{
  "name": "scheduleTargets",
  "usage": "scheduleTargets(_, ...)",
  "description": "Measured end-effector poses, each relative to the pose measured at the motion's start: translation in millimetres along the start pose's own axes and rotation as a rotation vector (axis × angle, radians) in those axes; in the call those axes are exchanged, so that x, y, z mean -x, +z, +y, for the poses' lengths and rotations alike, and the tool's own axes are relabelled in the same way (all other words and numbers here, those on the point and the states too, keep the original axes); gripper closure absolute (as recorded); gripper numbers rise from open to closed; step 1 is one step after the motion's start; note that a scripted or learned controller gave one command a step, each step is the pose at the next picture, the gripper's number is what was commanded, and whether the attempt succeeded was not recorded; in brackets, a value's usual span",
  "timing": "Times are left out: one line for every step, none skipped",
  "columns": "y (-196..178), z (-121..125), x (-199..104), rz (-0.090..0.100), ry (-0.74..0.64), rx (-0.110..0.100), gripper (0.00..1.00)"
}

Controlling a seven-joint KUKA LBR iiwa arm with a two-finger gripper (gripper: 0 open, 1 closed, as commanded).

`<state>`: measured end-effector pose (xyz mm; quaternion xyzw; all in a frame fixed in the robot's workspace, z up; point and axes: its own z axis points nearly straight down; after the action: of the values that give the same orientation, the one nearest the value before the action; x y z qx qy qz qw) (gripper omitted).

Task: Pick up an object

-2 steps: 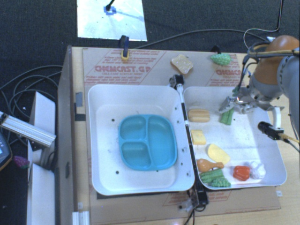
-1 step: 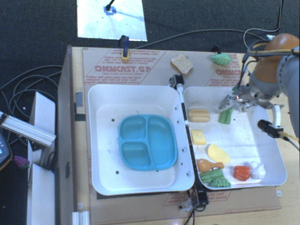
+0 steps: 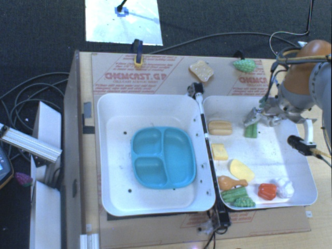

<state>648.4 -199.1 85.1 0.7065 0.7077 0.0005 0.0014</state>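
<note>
From my console the tabletop [image 3: 129, 69] fills most of the view, a board printed with red lettering, and on it the two white bins sit side by side; I take the right bin [image 3: 298, 162] as my landmark. The left bin [image 3: 116, 139] touches its left wall and holds a blue divided tray [image 3: 163, 157]. The arm [image 3: 311, 74], grey with its orange band, reaches over the right bin's far right corner, and its pincer [image 3: 258, 117] hangs low near the far wall inside that bin. I see a small green stick [image 3: 251, 130] directly at the fingertips, its long axis running roughly from the far wall toward the near wall, nearly upright in my view; I cannot tell whether the fingers are closed on it or just touching. Left of it in the same bin lies a tan bread roll [image 3: 220, 127], long axis across the bin. Toward the middle are a yellow cheese block [image 3: 219, 152] and a yellow lemon-like piece [image 3: 241, 170]. Along the near wall lie an orange drumstick shape [image 3: 231, 182], green pods [image 3: 237, 197], a red pepper [image 3: 267, 191] and a white lump [image 3: 284, 188]. Beyond the right bin's far wall, on the board, rest a slice of bread [image 3: 201, 70] and a green knobbly toy [image 3: 244, 65].
</note>
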Motion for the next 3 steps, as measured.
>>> scheduleTargets(0, 5, -29, 0.001, -0.003, 0.000, 0.00)
scheduleTargets(-37, 1, -20, -0.001, -0.001, 0.002, 0.00)
scheduleTargets(1, 4, -15, 0.000, 0.000, -0.001, 0.00)
